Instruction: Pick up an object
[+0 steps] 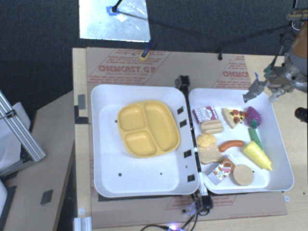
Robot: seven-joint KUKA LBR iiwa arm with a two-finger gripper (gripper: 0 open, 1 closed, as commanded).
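The right bin [281,143] holds several toy foods: a pink carton [205,113], a pizza slice [234,116], purple grapes [253,116], a hot dog bun [211,126], a sausage [231,145], a yellow corn cob [257,155], bread [210,153], a round cookie [243,174] and a small juice box [221,171]. My gripper [265,91] hangs open above the bin's far right corner, up and to the right of the pizza slice and grapes, with nothing between its fingers.
The left bin [103,143] holds a yellow divided plate [147,128]. A black divider with clips [189,129] runs between the bins. A silver sheet [114,13] lies beyond the bench. A metal frame [17,129] stands at the left.
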